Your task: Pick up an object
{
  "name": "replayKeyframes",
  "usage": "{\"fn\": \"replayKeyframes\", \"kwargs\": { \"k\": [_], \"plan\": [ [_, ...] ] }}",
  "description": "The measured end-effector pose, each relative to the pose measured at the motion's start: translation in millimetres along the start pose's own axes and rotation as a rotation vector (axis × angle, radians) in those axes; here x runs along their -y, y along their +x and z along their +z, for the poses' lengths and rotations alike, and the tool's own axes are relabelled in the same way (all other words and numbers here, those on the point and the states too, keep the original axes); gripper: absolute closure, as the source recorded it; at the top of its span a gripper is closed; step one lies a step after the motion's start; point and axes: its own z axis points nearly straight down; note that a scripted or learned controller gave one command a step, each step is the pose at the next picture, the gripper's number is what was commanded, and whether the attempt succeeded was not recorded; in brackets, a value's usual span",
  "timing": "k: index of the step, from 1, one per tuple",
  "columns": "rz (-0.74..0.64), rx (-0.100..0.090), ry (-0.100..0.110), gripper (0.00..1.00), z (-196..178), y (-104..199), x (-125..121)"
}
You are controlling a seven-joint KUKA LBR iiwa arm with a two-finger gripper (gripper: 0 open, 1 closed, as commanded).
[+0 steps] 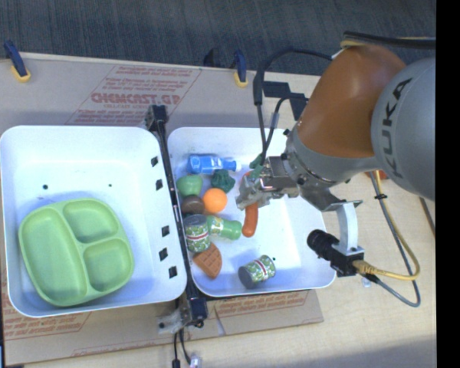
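My gripper (pixel 252 196) hangs over the middle of the right bin (pixel 307 274), below the arm's orange band. Right under its tip lies an orange-red carrot-shaped piece (pixel 250 222), standing lengthwise in the view; its upper end meets the gripper's tip. Whether it is gripped or just lies on the bin floor beneath is unclear. An orange ball (pixel 215 200) sits just left of the gripper.
The right bin's left half holds a blue can (pixel 211 162), green toys (pixel 189 184), a labelled can (pixel 197 234), a brown waffle piece (pixel 208 261) and a grey-green can (pixel 257 270). A green divided plate (pixel 75 250) lies in the left bin (pixel 31 148).
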Motion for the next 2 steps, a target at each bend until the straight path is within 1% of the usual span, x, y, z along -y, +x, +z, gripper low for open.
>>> {"fn": "replayKeyframes", "kwargs": {
  "k": [1, 2],
  "plan": [
    [-0.008, 0.0, -0.001, 1.0, -10, 0, -1],
    [0.022, 0.0, 0.0, 1.0, 30, 93, 3]
  ]
}}
